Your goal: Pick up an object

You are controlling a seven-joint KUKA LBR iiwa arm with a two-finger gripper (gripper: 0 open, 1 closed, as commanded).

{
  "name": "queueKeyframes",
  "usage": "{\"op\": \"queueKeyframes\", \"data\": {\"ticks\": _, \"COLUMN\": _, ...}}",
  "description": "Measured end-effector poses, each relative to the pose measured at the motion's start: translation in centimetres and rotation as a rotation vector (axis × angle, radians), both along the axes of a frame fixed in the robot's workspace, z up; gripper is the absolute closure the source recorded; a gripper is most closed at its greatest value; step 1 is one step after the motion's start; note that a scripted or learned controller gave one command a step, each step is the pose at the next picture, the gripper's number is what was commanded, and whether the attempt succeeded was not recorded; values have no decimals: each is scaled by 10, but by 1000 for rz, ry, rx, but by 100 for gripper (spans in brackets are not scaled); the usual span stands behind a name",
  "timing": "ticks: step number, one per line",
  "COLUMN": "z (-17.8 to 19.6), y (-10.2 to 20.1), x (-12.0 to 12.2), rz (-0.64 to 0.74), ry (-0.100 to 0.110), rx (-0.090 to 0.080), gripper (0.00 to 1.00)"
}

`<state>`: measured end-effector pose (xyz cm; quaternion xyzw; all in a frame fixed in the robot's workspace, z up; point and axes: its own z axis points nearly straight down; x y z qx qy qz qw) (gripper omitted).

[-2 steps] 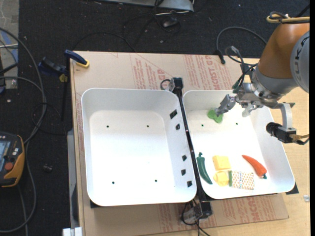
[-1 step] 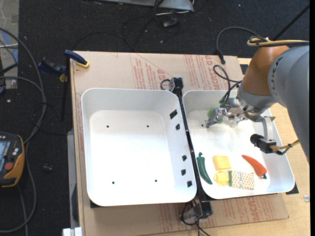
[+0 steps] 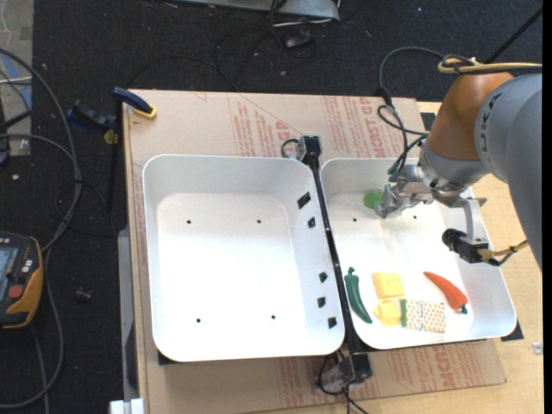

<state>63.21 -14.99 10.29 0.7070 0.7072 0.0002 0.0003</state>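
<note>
My gripper (image 3: 392, 203) is low over the back of the right bin (image 3: 496, 317), right beside a small green object (image 3: 373, 199) that lies just left of it. Whether the green object is between the fingers is hidden by the gripper body. Near the front of the same bin lie a dark green chili pepper (image 3: 356, 294), a yellow block (image 3: 387, 284), another yellow piece (image 3: 389, 312), a patterned packet (image 3: 425, 316) and a red chili pepper (image 3: 446, 290).
The left bin (image 3: 164, 231) stands beside the right one, with a black divider strip (image 3: 323, 248) between them. Both rest on a cardboard-topped bench (image 3: 233, 119). A blue and yellow clamp (image 3: 134, 102) sits at the bench's back left corner.
</note>
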Motion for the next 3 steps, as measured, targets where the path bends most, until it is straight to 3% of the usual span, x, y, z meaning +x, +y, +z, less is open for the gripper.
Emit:
{"op": "queueKeyframes", "data": {"ticks": 1, "z": -1, "y": 0, "x": 0, "rz": 0, "ry": 1, "rx": 0, "gripper": 0}}
{"op": "queueKeyframes", "data": {"ticks": 2, "z": -1, "y": 0, "x": 0, "rz": 0, "ry": 1, "rx": 0, "gripper": 0}}
{"op": "queueKeyframes", "data": {"ticks": 3, "z": 10, "y": 0, "x": 0, "rz": 0, "ry": 0, "rx": 0, "gripper": 100}}
